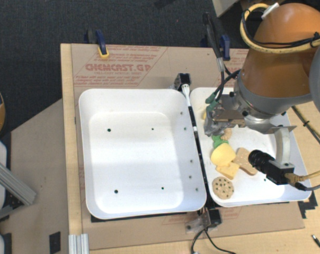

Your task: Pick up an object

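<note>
end effector [219,127] is lowered into right bin [287,192] above green piece [219,141] and yellow block [222,155]; finger state cannot be told; nothing is seen lifted.

Green item [219,141] partly under the arm [279,62]

Arm [279,62] over right bin [287,192]

Lab bench [123,67] — clamps [101,44], bins [133,152].
</note>
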Controlling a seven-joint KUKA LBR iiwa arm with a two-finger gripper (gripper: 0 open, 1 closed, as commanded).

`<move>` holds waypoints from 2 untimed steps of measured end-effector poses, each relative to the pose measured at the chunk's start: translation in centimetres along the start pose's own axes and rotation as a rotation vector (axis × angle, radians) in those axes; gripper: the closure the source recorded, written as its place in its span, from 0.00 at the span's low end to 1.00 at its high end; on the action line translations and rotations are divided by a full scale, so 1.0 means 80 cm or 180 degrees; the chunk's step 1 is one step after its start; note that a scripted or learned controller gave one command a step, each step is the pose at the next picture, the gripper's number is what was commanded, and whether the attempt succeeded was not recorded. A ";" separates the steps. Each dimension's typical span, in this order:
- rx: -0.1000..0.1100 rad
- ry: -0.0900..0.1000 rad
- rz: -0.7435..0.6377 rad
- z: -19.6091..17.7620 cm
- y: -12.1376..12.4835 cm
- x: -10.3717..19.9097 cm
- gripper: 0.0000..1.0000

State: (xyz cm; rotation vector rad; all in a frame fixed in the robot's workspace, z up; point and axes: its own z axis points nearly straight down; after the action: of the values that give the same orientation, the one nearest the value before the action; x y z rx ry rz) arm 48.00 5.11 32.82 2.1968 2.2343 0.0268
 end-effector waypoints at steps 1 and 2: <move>-0.0008 -0.0001 0.0031 -0.270 0.006 0.075 1.00; 0.0086 -0.0027 0.0035 -0.139 0.003 0.146 1.00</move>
State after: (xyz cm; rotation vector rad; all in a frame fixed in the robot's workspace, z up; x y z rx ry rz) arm 47.83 16.74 43.99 2.2181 2.2316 -0.0128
